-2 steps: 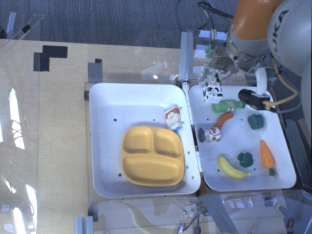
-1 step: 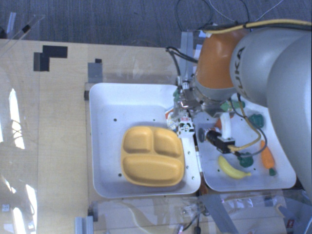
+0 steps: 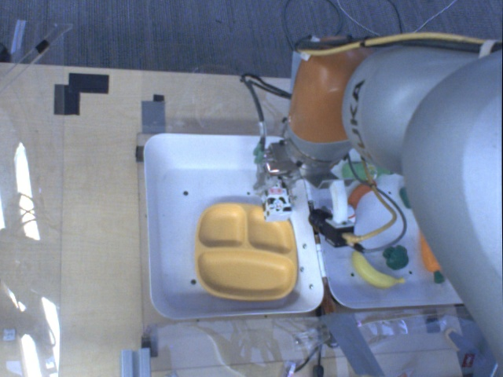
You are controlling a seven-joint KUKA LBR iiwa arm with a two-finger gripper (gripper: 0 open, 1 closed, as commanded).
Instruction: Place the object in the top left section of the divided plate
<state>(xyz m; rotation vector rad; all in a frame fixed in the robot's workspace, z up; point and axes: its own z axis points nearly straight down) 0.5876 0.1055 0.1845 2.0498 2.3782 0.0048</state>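
A yellow divided plate (image 3: pixel 245 254) lies in the left white bin (image 3: pixel 169 210). It has two small sections at the top and one long section at the bottom. My gripper (image 3: pixel 275 201) hangs from the orange-banded wrist over the plate's upper right rim, beside the top right section. A small black and white piece (image 3: pixel 276 205) shows at its tip; I cannot tell whether this is a held object or part of the gripper. The top left section (image 3: pixel 222 225) looks bare.
The right bin (image 3: pixel 346 293) holds a yellow banana (image 3: pixel 376 273), a green item (image 3: pixel 395 256), an orange carrot-like piece (image 3: pixel 428 256) and a white and red item (image 3: pixel 355 203). The large grey arm covers most of that bin. Cables run above the bins.
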